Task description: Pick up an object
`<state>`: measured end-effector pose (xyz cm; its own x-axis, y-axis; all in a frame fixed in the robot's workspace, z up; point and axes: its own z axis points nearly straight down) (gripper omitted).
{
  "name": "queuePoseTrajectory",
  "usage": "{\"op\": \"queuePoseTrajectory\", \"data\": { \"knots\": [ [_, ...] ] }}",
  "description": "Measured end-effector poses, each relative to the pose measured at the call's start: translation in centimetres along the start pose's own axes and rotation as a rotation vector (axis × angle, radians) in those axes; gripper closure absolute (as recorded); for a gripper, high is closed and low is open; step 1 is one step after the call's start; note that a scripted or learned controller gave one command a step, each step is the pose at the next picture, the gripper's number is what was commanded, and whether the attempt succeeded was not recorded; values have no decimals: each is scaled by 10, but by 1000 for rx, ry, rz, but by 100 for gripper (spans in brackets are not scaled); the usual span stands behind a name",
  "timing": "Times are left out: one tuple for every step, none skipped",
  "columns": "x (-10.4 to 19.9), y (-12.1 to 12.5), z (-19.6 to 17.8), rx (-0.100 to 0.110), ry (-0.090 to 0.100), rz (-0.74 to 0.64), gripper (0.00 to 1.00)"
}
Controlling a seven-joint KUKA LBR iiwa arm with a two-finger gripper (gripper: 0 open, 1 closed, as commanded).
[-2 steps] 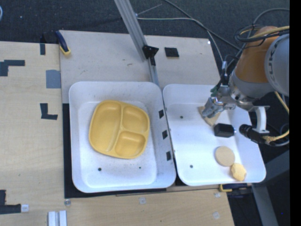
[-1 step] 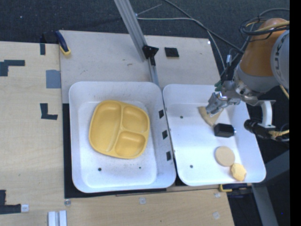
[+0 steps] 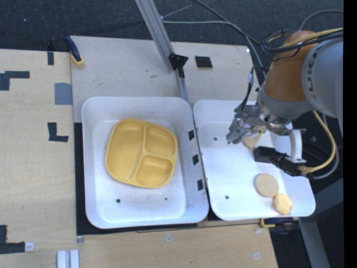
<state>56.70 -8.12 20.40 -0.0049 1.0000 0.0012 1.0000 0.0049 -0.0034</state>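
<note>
Because the gripper [image 3: 239, 133] is hung low over the far part of the right bin [image 3: 223, 175], apparently for a grasp, nothing is seen held, and the round tan object [image 3: 266, 185] is left lying near the yellow piece [image 3: 283, 204].

pale wooden bench [image 3: 33, 166], dark speckled floor [image 3: 83, 10], slanting metal pole [image 3: 153, 21], black tape patches [image 3: 203, 62]

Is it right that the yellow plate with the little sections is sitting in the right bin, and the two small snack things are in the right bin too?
Not quite. The camera view shows the yellow divided plate in the left bin. The two small food pieces are indeed in the right bin.
</note>
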Motion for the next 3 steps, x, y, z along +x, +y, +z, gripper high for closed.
{"op": "queuePoseTrajectory", "data": {
  "knots": [
    [45,-11,-11,-1,0,0,100],
    [90,-31,-5,1,0,0,100],
    [134,-52,-13,0,0,-1,100]
  ]
}}
